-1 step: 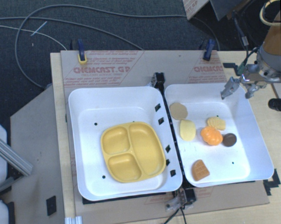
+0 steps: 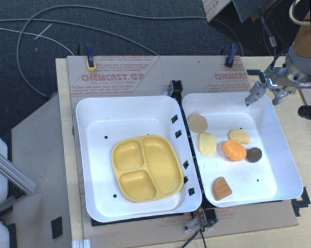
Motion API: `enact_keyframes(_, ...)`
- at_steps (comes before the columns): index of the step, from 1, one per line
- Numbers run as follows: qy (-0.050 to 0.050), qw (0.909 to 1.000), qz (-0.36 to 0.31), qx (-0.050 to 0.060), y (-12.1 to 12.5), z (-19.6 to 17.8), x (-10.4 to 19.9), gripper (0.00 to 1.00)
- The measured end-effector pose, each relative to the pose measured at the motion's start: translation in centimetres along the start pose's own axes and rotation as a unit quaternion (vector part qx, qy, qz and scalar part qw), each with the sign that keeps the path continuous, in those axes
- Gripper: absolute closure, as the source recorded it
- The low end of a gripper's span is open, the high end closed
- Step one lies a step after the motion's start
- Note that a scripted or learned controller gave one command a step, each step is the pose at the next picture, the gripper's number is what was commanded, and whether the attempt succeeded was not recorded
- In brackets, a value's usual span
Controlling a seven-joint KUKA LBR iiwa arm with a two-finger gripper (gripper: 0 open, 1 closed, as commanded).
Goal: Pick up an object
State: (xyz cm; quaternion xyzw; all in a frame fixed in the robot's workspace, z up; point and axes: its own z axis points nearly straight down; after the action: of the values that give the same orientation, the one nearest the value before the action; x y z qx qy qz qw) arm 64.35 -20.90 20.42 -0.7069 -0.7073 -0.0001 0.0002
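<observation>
Nearest the lens, a brown bread-like piece (image 2: 221, 188) lies at the front of the right bin (image 2: 285, 156), apart from everything else.

Up at that bin's far right corner the gripper (image 2: 265, 93) hangs over the rim, its 2 metal fingers (image 2: 254, 95) spread apart with nothing between them. No object touches it.

Closest to the gripper among the food items is a small ridged yellow piece (image 2: 240, 137), just behind an orange ball (image 2: 234, 151), which touches it. A dark brown round piece (image 2: 254, 154) sits just right of the ball. Left of these lie a pale yellow oval (image 2: 207, 144) and, behind it, a tan round disc (image 2: 197, 122).

Across the black divider, the left bin (image 2: 89, 149) holds a yellow tray (image 2: 146, 167) with 3 compartments, lying flat.

Both bins rest on a brown board (image 2: 117, 76), clamped at the back by 2 blue clips (image 2: 90, 56).
</observation>
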Motion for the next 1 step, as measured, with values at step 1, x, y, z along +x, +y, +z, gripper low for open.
enact_keyframes(1,0.001,1.0,0.0,0.003,0.41,5.64,-0.81,0.0)
